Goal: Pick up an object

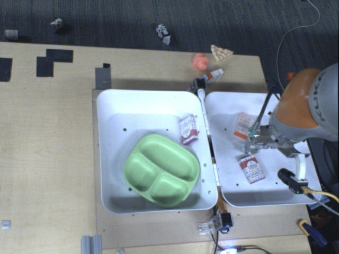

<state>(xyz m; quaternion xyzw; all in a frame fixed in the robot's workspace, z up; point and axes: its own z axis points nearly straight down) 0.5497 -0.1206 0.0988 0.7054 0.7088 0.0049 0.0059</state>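
Note:
My gripper (253,142) hangs low over the right bin (228,189), reaching in from the right under the orange-banded wrist. Just below it lies a small red and white packet (252,169), flat on the bin floor. A second, paler packet with an orange edge (243,125) lies just above and left of the gripper. In the left bin (108,157) a green divided tray (161,169) rests tilted, and a small red and white carton (188,129) stands near that bin's right wall. Nothing shows between the fingers.
A pink ball (200,61), a wedge-shaped toy (221,52) and a small tube (213,75) lie on the bench behind the bins. Cables and a clip (214,225) sit at the front edge. The bin divider (207,136) runs between both bins.

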